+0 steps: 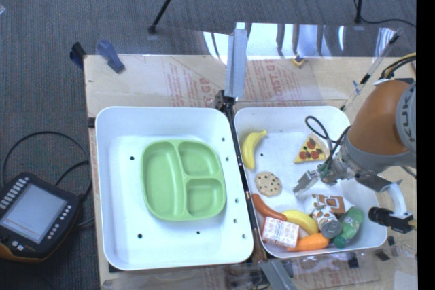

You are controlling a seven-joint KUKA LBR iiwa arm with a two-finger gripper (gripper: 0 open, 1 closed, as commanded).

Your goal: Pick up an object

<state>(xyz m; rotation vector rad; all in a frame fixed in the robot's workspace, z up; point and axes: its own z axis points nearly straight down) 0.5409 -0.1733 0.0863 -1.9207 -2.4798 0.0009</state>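
My pincer (307, 180) hangs over the middle of the right bin (285, 113), reaching in from that bin's right wall, and from this slant I cannot tell whether it is open or closed; nothing shows between its tips, so I judge it carries nothing. The nearest thing worth taking is the cookie (268, 183), which lies flat just beside my tips, toward the wall this bin shares with the left bin (122, 125). It is round, so I need not turn my wrist to suit any long axis. The banana (253, 147) lies farther off toward the back corner on that shared side, its length running roughly front to back. The pizza slice (311, 150) sits near the back wall, close behind my wrist. The crowd along the front wall, carrot (308, 242) and juice box (280, 232) among it, looks too tightly packed for a clean grip.
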